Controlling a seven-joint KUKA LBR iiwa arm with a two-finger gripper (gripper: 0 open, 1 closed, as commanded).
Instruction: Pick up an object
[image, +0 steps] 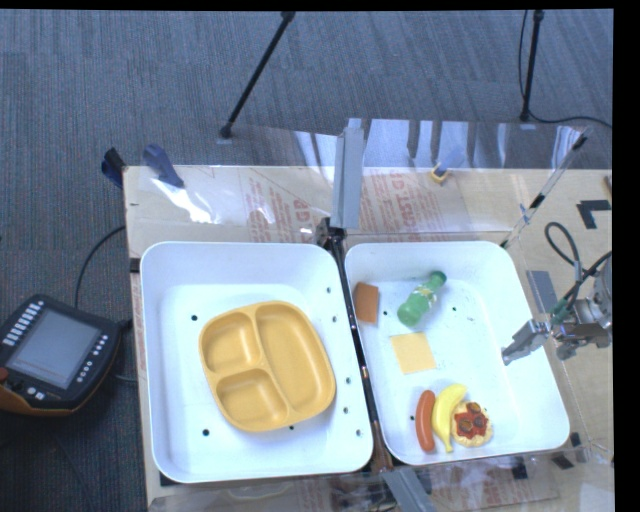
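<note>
Bottle (421, 298) looks like the easiest grab, but the gripper (545, 335) hangs at the right bin's (520, 275) edge holding nothing (can't tell its opening), so it needs to reach in.

A yellow tray (266, 366) sits in a white bin (160, 300); green bottle (420, 299), red sausage (426, 421), yellow banana (449, 414).

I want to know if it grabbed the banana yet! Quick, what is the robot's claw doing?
Gripper: at the right bin's right edge, nothing seen in it; open or shut cannot be told. The banana lies in the bin.
</note>
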